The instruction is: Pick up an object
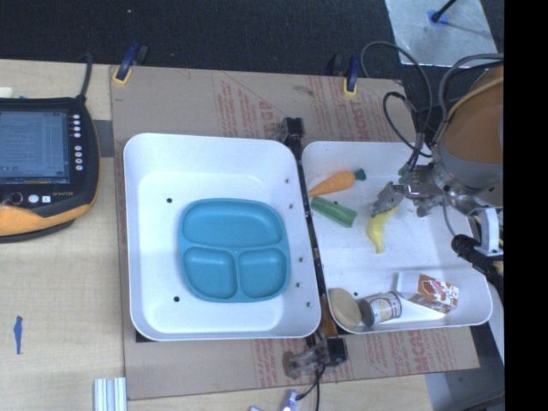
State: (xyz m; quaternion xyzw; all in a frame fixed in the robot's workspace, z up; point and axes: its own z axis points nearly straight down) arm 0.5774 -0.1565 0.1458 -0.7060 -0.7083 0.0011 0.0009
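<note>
The right bin (445, 229) holds an orange carrot (332, 182), a green block (332, 213), a yellow banana (378, 230), a tin can lying on its side (378, 308) and a small printed carton (436, 292). My gripper (394, 199) hangs over the middle of this bin, just above and to the right of the banana's upper end. Nothing visibly hangs from it. The grey arm with its orange band (475, 135) reaches in from the right and hides the bin's far right corner.
The left bin (145, 229) holds a blue divided plate (233, 248). A tablet controller (38, 157) lies on the bench at far left. Cables (402, 101) loop behind the right bin. A clamp (293, 129) sits between the bins at the back.
</note>
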